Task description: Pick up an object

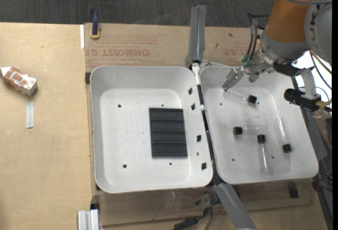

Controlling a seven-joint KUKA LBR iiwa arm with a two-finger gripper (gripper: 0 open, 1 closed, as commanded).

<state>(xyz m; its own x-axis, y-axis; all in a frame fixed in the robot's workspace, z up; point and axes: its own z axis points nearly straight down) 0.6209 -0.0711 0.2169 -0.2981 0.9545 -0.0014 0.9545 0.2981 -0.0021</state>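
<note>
I've got the arm [296, 7] reaching in from the right, orange band up top, wrist over the back of the right bin [311, 155]. The gripper [231, 80] hangs at the back-left part of that bin, tilted down toward the left. Its tip looks grey and narrow from here; I can't tell whether the jaws are apart or closed, and I see nothing between them.

Right bin holds a few clear tubes w/ black caps. One tube [242, 97] lies just beside the gripper tip, cap end pointing right; can't tell if they touch. A second tube [263, 154] lies near the bin's middle, cap toward the back. A third tube [281, 134] lies further right, cap toward the front. A small black cap [237, 131] sits alone, left of the middle tube.

Left bin [105, 134] has a black ribbed block [168, 132] lying flat near its center, well apart from the gripper.

On the bench to the far left: a small carton [20, 80] and a pale strip [29, 115] below it.
</note>
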